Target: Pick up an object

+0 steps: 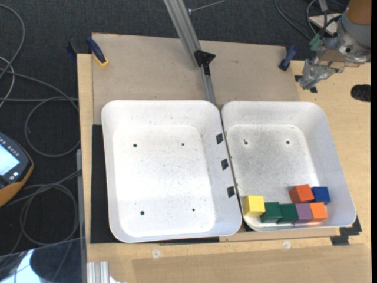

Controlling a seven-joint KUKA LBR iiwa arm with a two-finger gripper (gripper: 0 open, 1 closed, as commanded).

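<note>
blocks [287, 206] in right bin's [330, 134] near corner, hand [310, 80] well apart

Bench edges and floor
Blue clamp [97, 51] grips the far-left bench corner; another clamp [287, 57] far right; cables [35, 108] loop left.

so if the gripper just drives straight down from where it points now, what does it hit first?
Probably bare bench board, just beyond the right bin. The gripper hangs outside the bin's far right corner, though depth is unclear.
</note>
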